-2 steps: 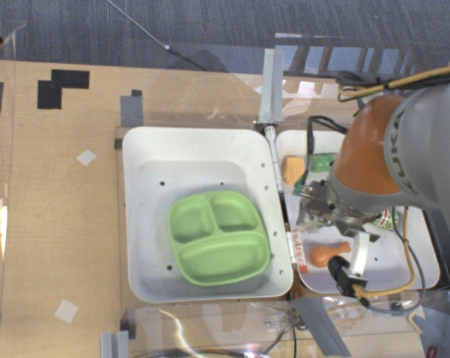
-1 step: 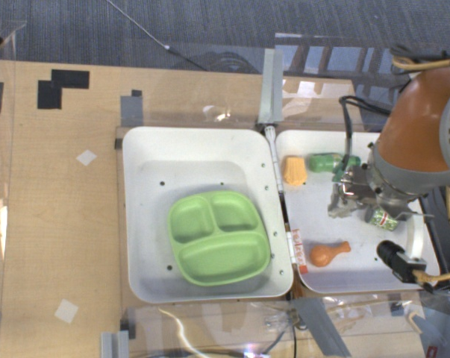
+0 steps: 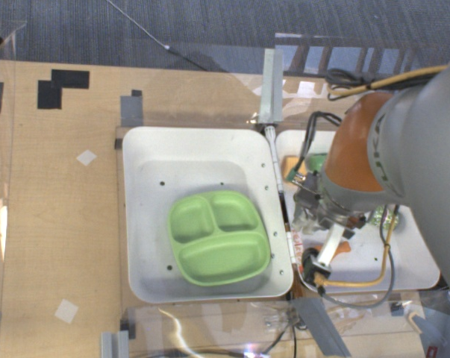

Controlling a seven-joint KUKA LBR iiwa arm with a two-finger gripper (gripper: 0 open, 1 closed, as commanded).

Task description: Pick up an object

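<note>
Two white bins sit side by side on your worktop. The left bin holds a green divided plate, lying flat toward its near right corner, with two small compartments at the back and one long one in front. Your arm reaches in from the right, its orange band above the wrist, bent down over the right bin. The gripper hangs low at that bin's left side, just beside the dividing wall, among small, partly hidden colourful items. Whether it grips anything, you cannot tell.
</note>
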